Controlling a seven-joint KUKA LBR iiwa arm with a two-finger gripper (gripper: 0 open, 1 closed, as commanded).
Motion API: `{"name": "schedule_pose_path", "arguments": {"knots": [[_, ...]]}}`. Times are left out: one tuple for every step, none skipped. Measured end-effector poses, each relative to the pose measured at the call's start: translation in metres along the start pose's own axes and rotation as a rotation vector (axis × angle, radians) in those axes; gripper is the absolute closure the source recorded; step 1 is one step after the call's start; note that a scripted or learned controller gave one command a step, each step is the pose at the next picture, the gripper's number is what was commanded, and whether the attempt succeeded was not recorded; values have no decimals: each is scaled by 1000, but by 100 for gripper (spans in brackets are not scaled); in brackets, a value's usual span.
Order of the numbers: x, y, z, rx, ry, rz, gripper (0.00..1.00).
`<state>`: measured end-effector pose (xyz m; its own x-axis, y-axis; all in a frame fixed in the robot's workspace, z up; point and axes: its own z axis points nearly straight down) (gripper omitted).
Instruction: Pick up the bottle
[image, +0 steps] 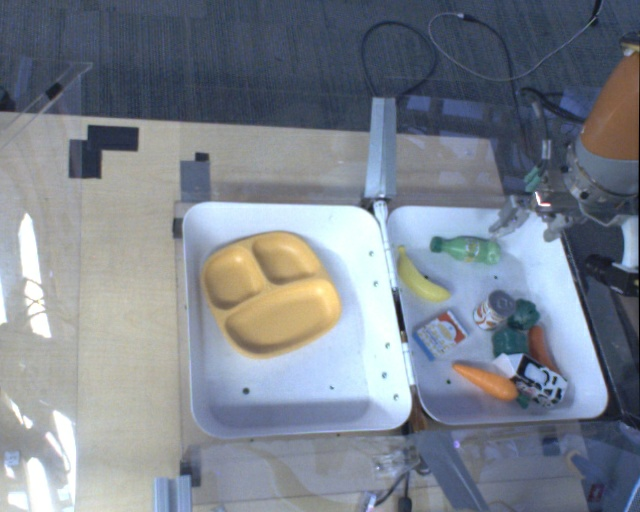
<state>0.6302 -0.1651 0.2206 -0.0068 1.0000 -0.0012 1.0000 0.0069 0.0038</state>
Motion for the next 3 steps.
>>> {"name": "schedule_pose_path", "arguments": {"knots": [[18, 29, 123, 0, -2, 22, 0], [14, -22, 133, -5, -1, -109, 0], [16, -19, 121, -13, 0, -112, 100]]}}
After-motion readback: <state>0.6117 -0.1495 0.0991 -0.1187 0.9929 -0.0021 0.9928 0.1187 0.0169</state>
